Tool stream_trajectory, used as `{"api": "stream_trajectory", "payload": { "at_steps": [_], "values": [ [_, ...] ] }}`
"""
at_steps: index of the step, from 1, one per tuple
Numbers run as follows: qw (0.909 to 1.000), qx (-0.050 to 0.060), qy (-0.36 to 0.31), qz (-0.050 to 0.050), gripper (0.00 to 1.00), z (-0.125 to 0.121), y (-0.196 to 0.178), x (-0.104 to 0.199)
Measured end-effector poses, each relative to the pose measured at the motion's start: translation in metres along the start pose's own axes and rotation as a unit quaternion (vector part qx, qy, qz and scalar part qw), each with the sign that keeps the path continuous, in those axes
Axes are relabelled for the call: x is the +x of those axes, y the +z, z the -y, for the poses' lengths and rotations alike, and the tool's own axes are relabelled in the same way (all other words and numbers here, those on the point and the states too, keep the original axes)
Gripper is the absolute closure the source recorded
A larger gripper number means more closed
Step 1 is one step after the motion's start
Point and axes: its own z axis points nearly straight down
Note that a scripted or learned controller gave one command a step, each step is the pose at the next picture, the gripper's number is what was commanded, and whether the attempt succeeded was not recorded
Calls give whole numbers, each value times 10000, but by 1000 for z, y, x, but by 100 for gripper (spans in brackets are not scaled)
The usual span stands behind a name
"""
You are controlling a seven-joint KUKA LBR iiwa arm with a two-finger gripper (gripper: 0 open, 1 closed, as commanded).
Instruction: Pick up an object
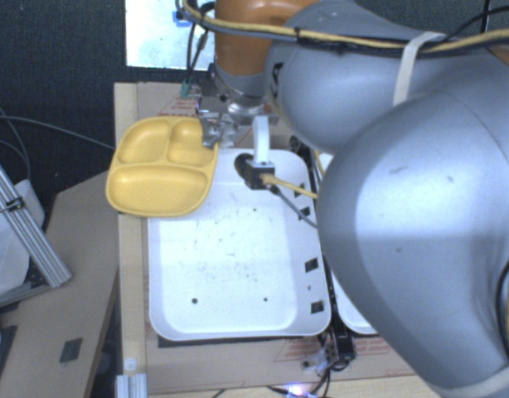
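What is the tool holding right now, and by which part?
The tool grips the yellow divided plate by its right rim, near the top corner; the plate hangs over the left bin's far-left corner.

You're looking at a tan bench (89, 222) set against a dark backdrop (55, 48). A pale blue-white panel (155, 23) sits at the top, possibly a lit screen. At left, a slanted aluminium frame rail (26, 226) and thin cables (39, 127).

Open floor across the left bin (230, 297) from centre to six o'clock. Blocked at eleven o'clock by a yellow tray (159, 172) overhanging the rim, at three by the arm (404, 181).
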Motion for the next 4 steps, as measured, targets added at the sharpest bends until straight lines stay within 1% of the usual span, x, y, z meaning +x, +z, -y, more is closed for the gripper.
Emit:
{"api": "stream_trajectory", "payload": {
  "at_steps": [1, 2, 3, 4],
  "values": [
    [10000, 42, 1, 11, 100, 68, -57, -20],
    [10000, 23, -20, 8, 100, 85, -84, 15],
    [10000, 45, -25, 18, 100, 159, -52, 14],
    [10000, -67, 16, 11, 100, 98, 39, 11]
  ]
}}
